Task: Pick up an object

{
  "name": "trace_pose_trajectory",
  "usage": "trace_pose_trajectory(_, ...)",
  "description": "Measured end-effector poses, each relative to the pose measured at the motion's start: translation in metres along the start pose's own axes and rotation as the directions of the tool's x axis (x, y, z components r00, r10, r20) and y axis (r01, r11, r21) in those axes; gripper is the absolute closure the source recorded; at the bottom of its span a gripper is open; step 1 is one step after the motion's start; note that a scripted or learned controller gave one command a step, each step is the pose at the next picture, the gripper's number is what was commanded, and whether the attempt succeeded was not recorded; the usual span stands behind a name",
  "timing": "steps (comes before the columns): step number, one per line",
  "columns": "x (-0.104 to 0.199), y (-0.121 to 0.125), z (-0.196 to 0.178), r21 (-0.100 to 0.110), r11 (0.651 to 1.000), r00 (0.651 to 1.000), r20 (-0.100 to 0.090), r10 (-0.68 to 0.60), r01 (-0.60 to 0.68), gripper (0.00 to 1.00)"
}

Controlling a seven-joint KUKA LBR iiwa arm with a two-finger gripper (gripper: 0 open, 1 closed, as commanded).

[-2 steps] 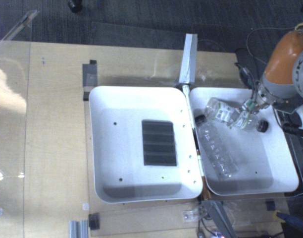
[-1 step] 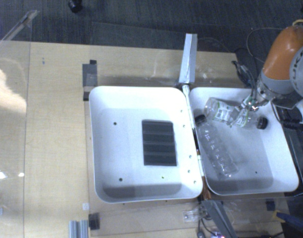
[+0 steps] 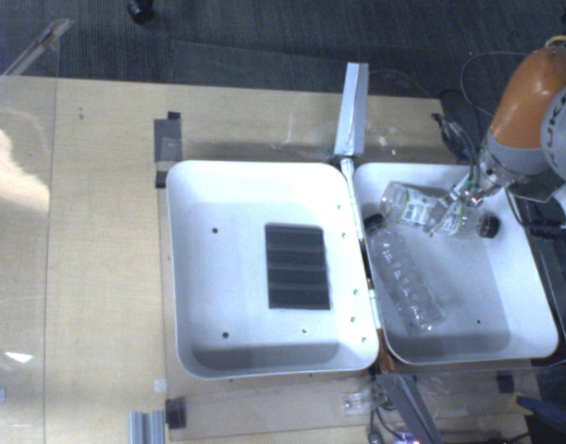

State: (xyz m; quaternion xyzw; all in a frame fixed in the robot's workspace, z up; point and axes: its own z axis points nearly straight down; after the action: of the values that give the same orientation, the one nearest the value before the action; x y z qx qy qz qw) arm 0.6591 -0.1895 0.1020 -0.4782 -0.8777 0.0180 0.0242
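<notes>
Two shallow white bins were seen side by side on a pale wooden bench (image 3: pixel 98 276). The left bin (image 3: pixel 195 248) held a dark ribbed rectangular tray (image 3: pixel 298 266), laid flat near the bin's middle, its long side running from twelve toward six o'clock. The right bin (image 3: pixel 523 326) held clear plastic items. A transparent bottle (image 3: pixel 405 280) with a dark cap was laid on its side, the cap toward eleven o'clock near the divider between the bins and the base toward five o'clock. A second clear, crumpled plastic container (image 3: pixel 414 206) was seen at the bin's twelve o'clock end, just beyond the bottle's capped end. A small dark round object (image 3: pixel 487 226) was seen at about two o'clock in the same bin, close to the clear container's right side.

The arm (image 3: pixel 533 109), grey with an orange band, was extended in from three o'clock over the upper right corner of the right bin. The gripper (image 3: pixel 465 195) was lowered at the right end of the crumpled clear container, touching or nearly touching it. Whether its fingers were spread or pressed together could not be told, since they were blurred against the transparent plastic, and no object could be confirmed between them.

A grey metal bar (image 3: pixel 351 109) was set upright on the bench at twelve o'clock, above the gap between the bins. Dark cables (image 3: pixel 454 137) were trailed near the arm's base.
</notes>
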Motion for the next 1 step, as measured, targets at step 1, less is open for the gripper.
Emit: trace_pose_trajectory(1,0.0024,-0.0034,-0.0065,0.015,1.000,1.000,-0.011,-0.006,0.007,1.00)
